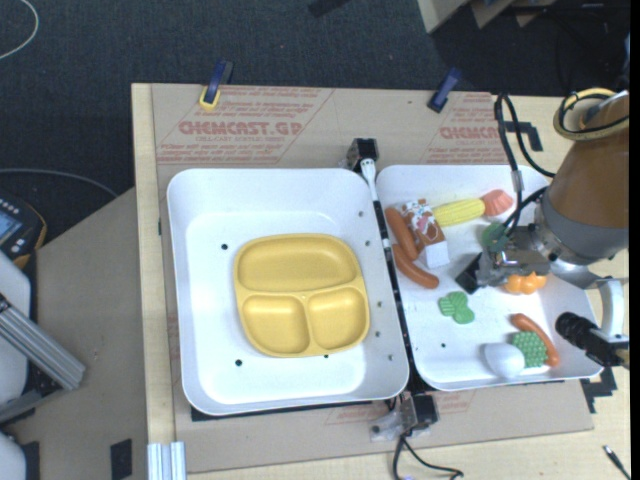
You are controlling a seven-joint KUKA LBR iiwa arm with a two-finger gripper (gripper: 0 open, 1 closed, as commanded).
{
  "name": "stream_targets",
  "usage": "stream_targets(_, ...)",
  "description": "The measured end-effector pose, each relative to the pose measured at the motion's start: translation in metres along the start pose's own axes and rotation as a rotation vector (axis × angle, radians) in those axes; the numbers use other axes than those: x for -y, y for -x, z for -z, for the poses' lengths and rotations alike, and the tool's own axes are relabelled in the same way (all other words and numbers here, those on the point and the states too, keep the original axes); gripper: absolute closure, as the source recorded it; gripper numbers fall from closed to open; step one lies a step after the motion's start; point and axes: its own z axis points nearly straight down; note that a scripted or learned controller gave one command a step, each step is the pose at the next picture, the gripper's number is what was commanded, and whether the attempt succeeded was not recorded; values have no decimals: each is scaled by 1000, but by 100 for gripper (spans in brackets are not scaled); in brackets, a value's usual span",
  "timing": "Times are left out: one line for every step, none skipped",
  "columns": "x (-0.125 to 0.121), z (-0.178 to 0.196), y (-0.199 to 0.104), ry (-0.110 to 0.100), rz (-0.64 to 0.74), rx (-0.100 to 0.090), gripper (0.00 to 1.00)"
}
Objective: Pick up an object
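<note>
The gripper [497,265] hangs low in the right bin [430,358], seemingly placed to grab from the toy food crowded there (corn [457,211], sausages [408,251], broccoli [457,307]), though I cannot tell how its jaws stand.

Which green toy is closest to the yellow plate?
The flat green piece lying alone mid-bin. The other green toy sits by the carrot, farther from the yellow plate.
</note>
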Motion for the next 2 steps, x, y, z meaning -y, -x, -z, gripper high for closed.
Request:
stream_targets(-2, 40, 0, 0, 0, 0, 100)
stream_targets(-35, 28, -42, -3, 4, -2, 100)
